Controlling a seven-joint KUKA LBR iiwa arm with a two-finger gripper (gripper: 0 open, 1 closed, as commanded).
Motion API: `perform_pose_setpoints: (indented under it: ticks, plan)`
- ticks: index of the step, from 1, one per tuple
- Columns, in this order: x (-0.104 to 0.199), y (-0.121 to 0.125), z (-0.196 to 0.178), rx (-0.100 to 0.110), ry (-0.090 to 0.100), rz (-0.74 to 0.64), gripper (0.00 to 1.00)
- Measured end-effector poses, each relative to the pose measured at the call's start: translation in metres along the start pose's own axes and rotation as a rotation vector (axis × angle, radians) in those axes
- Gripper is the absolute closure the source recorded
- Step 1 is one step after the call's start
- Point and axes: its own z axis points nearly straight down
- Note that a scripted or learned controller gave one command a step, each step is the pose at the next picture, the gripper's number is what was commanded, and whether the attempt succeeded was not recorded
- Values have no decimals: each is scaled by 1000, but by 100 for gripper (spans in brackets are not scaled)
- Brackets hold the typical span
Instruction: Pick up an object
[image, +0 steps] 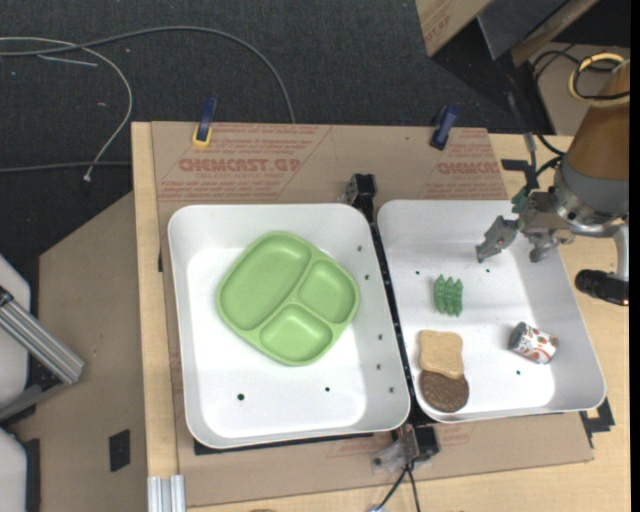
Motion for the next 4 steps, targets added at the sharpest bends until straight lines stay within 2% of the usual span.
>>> perform_pose_setpoints:
  ticks: [1,2,3,4]
  plan:
    - [0,3,-8,-14,-3,-3,0]
    - [-2,2,55,-8,-1,-3,0]
    - [-1,3,97,-11,-2,-3,0]
    - [-1,4,83,-16,-3,-3,100]
